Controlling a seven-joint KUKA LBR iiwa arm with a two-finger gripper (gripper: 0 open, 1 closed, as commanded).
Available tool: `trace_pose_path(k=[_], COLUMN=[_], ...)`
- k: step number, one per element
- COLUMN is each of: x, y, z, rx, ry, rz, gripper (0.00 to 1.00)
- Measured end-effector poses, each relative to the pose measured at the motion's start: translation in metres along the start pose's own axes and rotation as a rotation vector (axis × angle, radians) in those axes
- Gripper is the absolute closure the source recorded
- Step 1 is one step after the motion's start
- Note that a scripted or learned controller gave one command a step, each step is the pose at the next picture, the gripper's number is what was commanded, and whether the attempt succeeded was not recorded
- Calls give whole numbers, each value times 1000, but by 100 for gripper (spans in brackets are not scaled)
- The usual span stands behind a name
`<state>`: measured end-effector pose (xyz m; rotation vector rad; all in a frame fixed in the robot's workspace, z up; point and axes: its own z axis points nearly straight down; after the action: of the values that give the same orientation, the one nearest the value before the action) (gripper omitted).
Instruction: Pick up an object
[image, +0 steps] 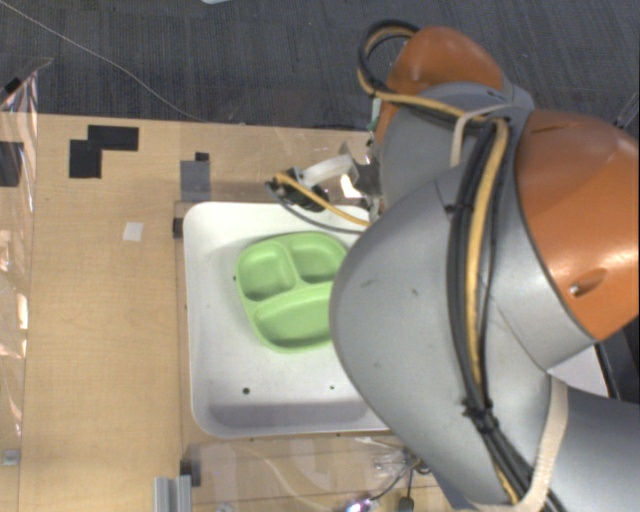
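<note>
A light green divided plate (288, 287) lies in the left white bin (215, 330), toward its right side. Its right edge runs under the arm. The big grey and orange arm (480, 290) covers the right half of the view. A small bright part of the wrist or gripper (335, 178) shows at the bin's far edge, above the plate, with yellow and black cables beside it. Nothing shows between any fingers.
Wooden bench top spreads to the left of the bin, with black marker shapes (100, 148) at the far left. A clear plastic screen (20, 250) stands along the left edge. Metal brackets (196, 175) sit at the bin's corners. Dark carpet lies beyond the bench.
</note>
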<state>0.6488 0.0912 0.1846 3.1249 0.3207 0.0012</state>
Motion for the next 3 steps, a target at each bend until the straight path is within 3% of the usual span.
trace_pose_path(k=[1, 2, 3], x=[20, 15, 16], y=[-27, -23, -24], z=[50, 89, 78], rx=[1, 5, 6], ry=[0, 7, 10], rz=[-46, -7, -11], gripper=[100, 100, 100])
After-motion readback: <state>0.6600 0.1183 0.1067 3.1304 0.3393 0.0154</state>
